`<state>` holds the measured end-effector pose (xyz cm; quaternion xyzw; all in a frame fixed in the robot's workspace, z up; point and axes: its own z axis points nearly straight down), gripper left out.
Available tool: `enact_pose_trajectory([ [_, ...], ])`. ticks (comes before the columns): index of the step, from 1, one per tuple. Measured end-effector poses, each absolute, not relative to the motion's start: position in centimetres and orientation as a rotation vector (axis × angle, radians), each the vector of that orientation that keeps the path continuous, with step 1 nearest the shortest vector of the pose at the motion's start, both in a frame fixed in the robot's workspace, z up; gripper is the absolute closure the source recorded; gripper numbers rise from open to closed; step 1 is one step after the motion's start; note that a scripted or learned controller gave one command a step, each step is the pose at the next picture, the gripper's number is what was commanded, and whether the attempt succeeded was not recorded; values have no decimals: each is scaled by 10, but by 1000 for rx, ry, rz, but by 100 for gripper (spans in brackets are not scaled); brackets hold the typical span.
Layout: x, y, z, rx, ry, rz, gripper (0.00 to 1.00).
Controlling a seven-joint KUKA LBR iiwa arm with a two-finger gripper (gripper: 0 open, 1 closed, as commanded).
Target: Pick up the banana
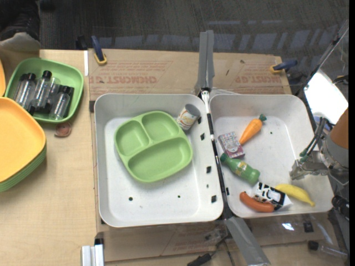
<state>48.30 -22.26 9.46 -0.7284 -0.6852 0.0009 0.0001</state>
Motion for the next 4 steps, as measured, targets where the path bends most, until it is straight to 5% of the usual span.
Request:
enact_pose_trajectory([
  [1, 477, -145, 91, -1955, -2456, 2, 100],
  [2, 477, -222, 91, -2507, -1892, 4, 100],
  [3, 477, -138, 91, -2546, -1835, 4, 100],
  [4, 477, -138, 91, -2546, -1835, 4, 0],
])
